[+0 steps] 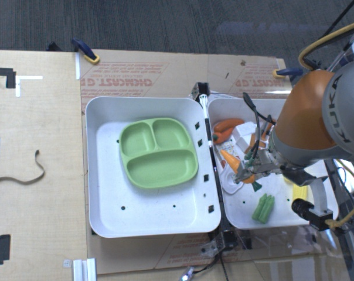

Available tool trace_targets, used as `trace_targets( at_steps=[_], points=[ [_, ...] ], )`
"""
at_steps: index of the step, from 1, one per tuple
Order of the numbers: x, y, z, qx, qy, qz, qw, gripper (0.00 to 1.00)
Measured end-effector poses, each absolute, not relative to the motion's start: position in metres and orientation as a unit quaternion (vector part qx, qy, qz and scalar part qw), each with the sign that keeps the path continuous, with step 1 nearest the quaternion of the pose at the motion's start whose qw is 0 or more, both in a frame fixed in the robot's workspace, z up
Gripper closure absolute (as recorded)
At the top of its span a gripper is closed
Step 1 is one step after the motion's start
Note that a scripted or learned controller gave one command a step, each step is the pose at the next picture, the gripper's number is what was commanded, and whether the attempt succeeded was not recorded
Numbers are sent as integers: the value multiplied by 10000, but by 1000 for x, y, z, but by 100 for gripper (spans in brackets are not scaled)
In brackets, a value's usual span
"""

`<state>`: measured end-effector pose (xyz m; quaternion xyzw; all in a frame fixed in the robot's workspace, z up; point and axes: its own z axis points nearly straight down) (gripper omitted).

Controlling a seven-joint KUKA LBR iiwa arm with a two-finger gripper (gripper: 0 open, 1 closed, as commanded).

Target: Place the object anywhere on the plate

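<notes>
Green plate (pixel 159 153), three compartments, sits in the left bin (pixel 101 204), slightly toward its far side; nothing on it. Right bin (pixel 241 218) holds a clutter of toy food: orange carrot pieces (pixel 227 127) near the far-left corner, a green pod-like piece (pixel 263 208) near the front, some white items between. Arm (pixel 309 119) reaches in from the right over this bin. Jaws (pixel 247 173) are low among the clutter beside an orange piece (pixel 230 157); cannot tell their state, nor whether anything is held. Counter (pixel 36 98) left of the bins carries a dark curved strip (pixel 21 177).
</notes>
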<state>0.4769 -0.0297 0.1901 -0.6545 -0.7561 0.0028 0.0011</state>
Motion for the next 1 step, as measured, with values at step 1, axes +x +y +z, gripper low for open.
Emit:
trace_targets(
  at_steps=[1],
  points=[
    [524,25,200,-6234,-7819,19,5,100]
  ],
)
